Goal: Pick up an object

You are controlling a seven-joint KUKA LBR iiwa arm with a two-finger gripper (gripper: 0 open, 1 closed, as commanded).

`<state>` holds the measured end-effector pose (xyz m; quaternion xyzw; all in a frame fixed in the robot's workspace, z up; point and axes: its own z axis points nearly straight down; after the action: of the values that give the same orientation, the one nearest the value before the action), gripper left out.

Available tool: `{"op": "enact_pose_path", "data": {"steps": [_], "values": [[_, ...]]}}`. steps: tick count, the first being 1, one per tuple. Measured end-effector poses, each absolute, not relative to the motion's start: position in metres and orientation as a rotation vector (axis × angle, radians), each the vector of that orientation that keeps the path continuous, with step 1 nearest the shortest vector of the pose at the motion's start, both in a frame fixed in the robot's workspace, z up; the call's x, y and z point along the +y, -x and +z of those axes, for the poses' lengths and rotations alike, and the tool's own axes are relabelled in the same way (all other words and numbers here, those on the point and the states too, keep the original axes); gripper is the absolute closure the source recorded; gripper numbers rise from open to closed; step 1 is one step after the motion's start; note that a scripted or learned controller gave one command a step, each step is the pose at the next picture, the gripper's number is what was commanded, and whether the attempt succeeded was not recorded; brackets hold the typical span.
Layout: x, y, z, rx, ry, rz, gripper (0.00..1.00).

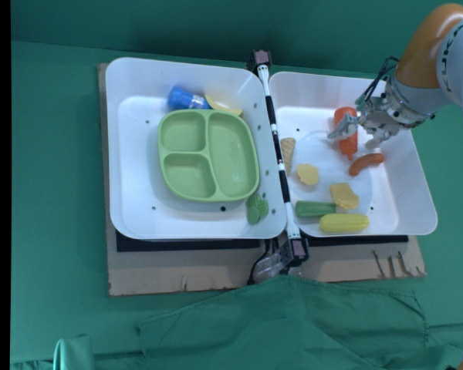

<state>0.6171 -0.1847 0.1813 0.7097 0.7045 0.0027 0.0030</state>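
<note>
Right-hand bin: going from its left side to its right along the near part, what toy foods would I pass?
Green cucumber-like piece → yellow corn; farther back and more to the right, the orange-red sausage.

From where I stand, no writing, label, brand or number can be read on the two white bins [139, 214], the toy foods or the arm.

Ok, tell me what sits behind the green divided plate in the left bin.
Behind the green divided plate, by the bin's far wall, sit a blue object and a yellow piece. The plate's rim covers their lower edges.
</note>
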Motion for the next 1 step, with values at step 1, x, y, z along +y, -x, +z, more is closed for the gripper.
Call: {"op": "enact_pose_path", "data": {"steps": [1], "values": [[-0.1854,-0.6200,0.2002,2.198,-2.212,0.015,1.00]]}}
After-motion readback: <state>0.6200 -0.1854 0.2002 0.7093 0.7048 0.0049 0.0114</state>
